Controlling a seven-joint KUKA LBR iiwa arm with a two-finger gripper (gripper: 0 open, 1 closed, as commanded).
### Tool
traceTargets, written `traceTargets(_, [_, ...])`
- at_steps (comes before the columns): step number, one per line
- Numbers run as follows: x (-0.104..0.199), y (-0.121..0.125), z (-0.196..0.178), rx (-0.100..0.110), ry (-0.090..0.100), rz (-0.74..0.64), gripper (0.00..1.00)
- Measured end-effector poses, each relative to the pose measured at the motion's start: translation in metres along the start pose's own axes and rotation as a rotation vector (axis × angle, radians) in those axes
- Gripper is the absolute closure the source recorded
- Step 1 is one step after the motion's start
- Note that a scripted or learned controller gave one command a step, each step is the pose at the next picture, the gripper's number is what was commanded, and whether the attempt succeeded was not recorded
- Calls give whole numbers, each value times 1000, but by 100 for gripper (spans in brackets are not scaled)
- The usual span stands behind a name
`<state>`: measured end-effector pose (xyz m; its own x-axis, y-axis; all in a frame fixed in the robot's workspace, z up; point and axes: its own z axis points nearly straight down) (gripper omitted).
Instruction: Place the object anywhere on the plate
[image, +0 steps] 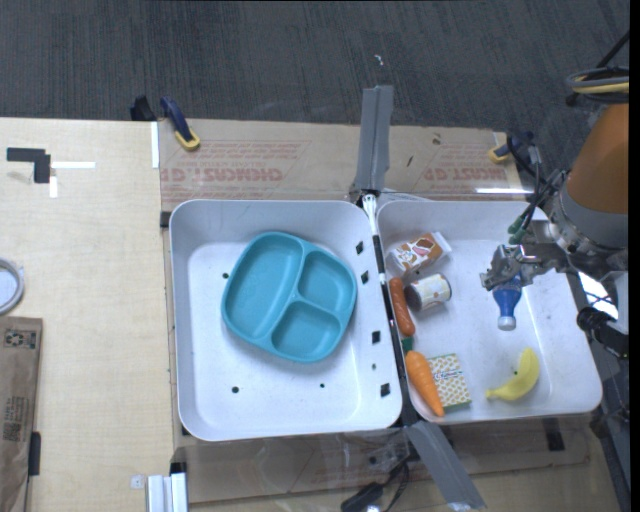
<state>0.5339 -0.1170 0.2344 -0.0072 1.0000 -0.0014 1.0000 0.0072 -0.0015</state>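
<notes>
A: Where is the gripper (507, 272) seen?

B: It is seen over the right bin (560, 400), toward that bin's right side, reached in from the right on the grey arm with the orange band (610, 165).

A: How far are its fingers parted?

B: That cannot be told. The fingers are lost in dark linkage and cabling, and no gap between them can be made out.

A: Is anything held or touched?

B: A small blue object with a white tip (507, 305) is seen directly under the gripper, its blue upper end meeting the fingers and its white end pointed down toward the bin floor. Whether it is pinched between the fingers or merely lies below them cannot be settled.

A: And the plate?

B: The blue three-compartment plate (290, 296) is lying in the left bin (190, 330), roughly at its middle, well apart from the gripper. Nothing is seen on it.

A: What else is found in the right bin?

B: A yellow banana (516, 379) is lying near the front right, below the blue object. By the left wall, a brown snack packet (416, 252) is set at the back, with a small tin can (430, 291) on its side just before it and a sausage-like piece (402, 307) beside the can. A carrot (422, 382) is lying at the front left, touching a patterned sponge-like pad (449, 379).
</notes>
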Motion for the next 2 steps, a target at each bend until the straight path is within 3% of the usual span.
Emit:
traceTargets(1, [81, 5, 6, 0, 1, -424, 100])
traceTargets(2, [99, 21, 38, 2, 1, -277, 100])
